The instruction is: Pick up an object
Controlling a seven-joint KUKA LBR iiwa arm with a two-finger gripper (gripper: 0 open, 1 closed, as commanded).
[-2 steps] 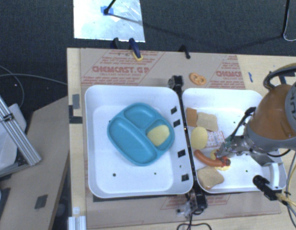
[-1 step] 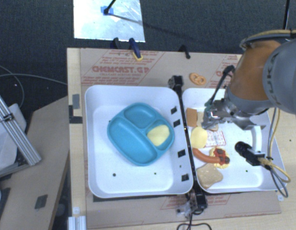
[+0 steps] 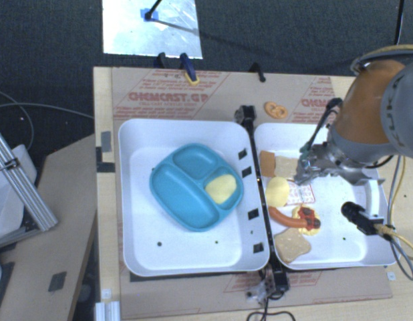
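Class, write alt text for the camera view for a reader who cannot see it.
A grey robot arm's gripper hovers over toy food in the right white bin, near a round yellow piece. The left white bin holds a blue divided plastic tray.

The gripper point(image 3: 304, 172) hangs over the right bin point(image 3: 340, 136), food items point(image 3: 279, 192) at its 8 o'clock.

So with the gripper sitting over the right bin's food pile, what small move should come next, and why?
Probably a short descent. The gripper hangs at the upper edge of the pile in the right bin, just above the patterned card and beside the yellow round piece. Nothing shows between its fingers, so lowering onto the nearest item seems the likeliest way to a grasp.
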